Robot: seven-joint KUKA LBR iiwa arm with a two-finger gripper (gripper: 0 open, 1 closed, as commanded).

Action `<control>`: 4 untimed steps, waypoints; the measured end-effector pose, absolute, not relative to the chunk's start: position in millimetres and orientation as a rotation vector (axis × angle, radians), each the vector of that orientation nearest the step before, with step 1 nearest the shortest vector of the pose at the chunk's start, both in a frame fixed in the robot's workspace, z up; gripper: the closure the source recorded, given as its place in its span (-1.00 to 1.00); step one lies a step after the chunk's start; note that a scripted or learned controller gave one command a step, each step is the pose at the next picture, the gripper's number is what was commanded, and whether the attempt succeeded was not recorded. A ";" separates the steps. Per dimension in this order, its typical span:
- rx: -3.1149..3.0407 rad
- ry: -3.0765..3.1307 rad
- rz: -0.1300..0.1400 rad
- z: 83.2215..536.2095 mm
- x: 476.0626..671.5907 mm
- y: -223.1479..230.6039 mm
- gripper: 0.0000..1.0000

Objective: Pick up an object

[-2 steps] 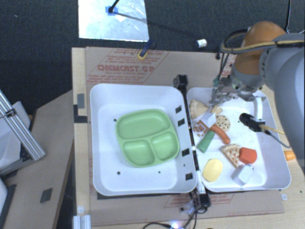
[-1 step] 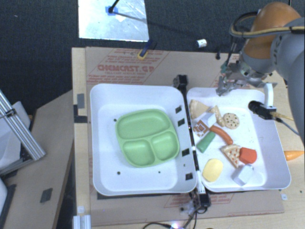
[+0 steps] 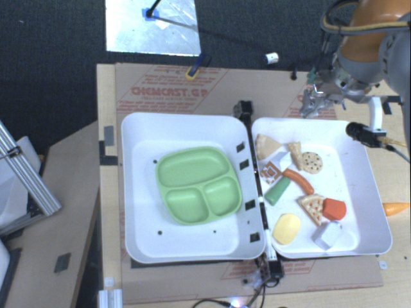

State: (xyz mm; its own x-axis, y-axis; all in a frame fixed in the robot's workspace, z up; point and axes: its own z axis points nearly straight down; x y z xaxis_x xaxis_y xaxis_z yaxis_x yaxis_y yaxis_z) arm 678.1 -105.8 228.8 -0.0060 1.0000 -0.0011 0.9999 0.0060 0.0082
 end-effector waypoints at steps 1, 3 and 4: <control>2.213 2.231 0.001 221.8 651.9 -69.2 1.00; 2.214 2.233 -0.001 220.8 589.9 20.3 1.00; 2.213 2.234 0.001 219.7 571.7 71.5 1.00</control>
State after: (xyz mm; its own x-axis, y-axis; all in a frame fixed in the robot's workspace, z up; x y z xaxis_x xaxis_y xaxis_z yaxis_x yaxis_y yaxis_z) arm 571.7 71.5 219.7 -0.0094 1.0000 0.0025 1.0000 0.0094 -0.0012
